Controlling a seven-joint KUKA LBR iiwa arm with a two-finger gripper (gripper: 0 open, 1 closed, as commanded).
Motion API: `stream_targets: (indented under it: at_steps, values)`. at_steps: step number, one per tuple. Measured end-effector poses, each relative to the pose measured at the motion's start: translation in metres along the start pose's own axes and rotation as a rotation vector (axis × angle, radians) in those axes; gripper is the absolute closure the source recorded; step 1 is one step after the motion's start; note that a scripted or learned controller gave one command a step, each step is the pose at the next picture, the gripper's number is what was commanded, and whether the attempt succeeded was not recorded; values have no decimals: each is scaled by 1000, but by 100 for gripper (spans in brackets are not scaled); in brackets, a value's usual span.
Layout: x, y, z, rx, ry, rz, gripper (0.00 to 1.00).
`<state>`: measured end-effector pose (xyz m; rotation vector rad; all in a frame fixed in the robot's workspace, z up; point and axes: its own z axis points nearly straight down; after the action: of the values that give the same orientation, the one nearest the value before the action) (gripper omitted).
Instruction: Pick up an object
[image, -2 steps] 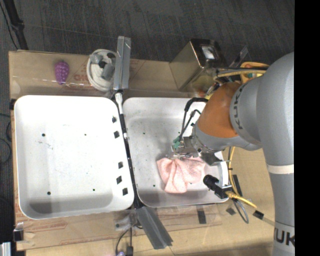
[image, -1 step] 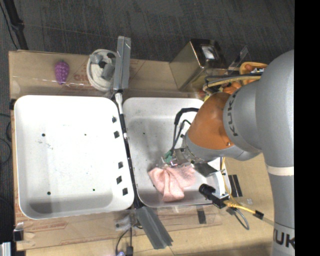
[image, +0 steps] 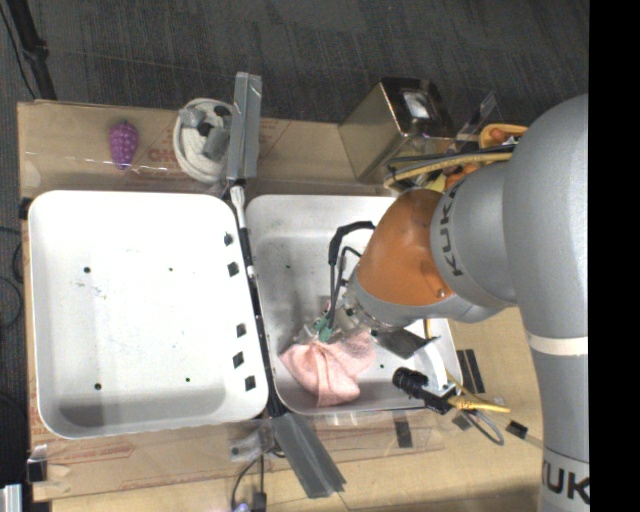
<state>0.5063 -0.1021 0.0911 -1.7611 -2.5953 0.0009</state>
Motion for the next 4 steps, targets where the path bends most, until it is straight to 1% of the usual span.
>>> stream_targets:
  at_steps: [1, 2, 3, 4]
  values:
    - [-35, 86, -1, -2, -3, 211, 0]
    - [-17, 47, -1, 0, -2, 208, 0]
    - [-8, 10, 0, -1, -2, 213, 0]
    - [-9, 10, 0, -1, -2, 214, 0]
